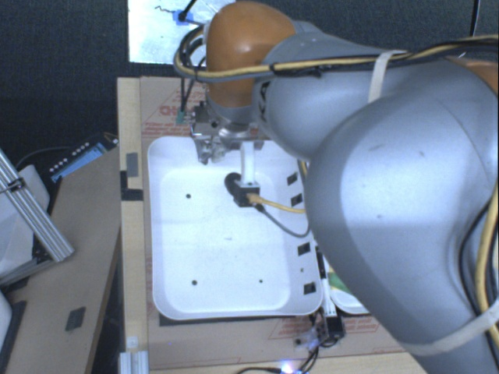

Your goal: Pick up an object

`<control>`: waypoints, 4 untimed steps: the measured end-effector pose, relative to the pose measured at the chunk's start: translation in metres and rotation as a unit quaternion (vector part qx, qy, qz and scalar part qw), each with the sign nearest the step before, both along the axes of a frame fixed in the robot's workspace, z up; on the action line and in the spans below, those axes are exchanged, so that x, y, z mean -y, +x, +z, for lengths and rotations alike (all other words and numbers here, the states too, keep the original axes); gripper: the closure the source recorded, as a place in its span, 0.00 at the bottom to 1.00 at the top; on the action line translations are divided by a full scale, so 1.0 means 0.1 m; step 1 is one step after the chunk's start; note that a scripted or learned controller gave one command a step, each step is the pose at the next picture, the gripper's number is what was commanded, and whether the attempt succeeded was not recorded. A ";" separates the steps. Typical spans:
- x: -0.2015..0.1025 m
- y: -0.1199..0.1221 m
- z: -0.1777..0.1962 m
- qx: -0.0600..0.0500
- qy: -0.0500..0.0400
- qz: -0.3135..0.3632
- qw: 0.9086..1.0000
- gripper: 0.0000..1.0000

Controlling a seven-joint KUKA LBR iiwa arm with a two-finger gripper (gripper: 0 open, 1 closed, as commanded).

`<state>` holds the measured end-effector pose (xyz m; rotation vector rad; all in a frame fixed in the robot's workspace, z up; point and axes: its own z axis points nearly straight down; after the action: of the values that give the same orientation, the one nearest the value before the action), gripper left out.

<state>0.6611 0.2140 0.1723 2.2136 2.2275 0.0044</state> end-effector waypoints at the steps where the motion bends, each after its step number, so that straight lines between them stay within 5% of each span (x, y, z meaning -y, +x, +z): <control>1: -0.21 0.08 -0.09 0.000 0.000 0.000 1.000 1.00; 4: -0.21 0.08 0.03 -0.001 0.000 0.000 1.000 1.00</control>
<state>0.6687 0.2346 0.1754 2.2144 2.2272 0.0023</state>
